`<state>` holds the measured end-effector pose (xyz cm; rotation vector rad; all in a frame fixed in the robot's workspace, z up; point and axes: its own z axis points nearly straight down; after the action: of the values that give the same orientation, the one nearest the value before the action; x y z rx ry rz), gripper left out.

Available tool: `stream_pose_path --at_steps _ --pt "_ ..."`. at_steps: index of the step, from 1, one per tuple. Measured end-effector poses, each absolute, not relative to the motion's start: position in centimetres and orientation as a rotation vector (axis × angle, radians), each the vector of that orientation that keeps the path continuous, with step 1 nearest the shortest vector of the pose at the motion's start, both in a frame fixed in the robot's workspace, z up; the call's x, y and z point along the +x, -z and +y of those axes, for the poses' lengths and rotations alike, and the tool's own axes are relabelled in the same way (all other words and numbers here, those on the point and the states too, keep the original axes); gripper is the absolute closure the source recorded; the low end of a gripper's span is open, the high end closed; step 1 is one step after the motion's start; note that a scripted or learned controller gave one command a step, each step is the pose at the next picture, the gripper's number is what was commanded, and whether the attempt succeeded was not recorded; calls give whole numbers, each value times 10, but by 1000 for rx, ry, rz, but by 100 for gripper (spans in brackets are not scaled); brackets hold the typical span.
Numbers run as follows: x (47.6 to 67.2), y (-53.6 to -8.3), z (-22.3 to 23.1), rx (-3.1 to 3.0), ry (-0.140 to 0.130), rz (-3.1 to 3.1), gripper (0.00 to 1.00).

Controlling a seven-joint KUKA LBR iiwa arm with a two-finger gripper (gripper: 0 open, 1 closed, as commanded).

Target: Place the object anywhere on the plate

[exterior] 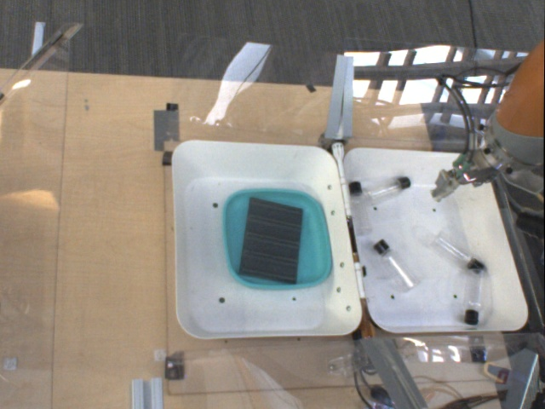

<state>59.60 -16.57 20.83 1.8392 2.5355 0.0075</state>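
Camera view: hand (446,183) above right bin's (511,313) rim.

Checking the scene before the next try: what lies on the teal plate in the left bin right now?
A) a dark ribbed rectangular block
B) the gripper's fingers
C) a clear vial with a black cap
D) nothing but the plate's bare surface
A: a dark ribbed block lies flat on the teal plate in the left bin, while the clear black-capped vials lie in the right bin, where the gripper is.

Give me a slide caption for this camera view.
Gripper over right bin of vials; dark block on teal plate.
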Motion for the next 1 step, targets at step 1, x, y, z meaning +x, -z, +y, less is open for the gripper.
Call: stream_pose_path --at_steps 1 --pt "560 -177 -102 1441 -4 2786 100"
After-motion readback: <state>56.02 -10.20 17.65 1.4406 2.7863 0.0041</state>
